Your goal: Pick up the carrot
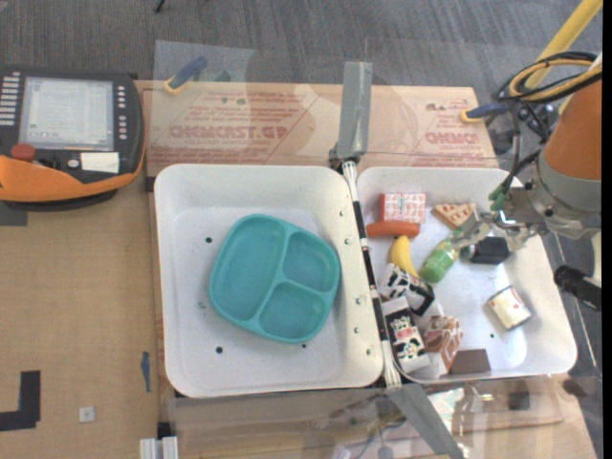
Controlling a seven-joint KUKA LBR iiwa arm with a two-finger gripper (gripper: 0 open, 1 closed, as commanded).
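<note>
The carrot [392, 228] is a short orange-red piece lying flat in the right bin [550, 347], just below a pink box [403, 206] and close to the divider between the bins. My gripper [475, 240] hangs low over the right bin's middle, to the right of the carrot and apart from it. Its tip is right next to a green toy [438, 261]. Nothing of the carrot is between it.
A yellow banana [401, 253], a tan wedge [455, 215], black-and-white toys [406, 293], brown blocks [446, 338] and a small can [508, 308] crowd the right bin. A teal divided plate [275, 277] lies in the left bin [182, 256]. A control pendant [67, 132] sits far left.
</note>
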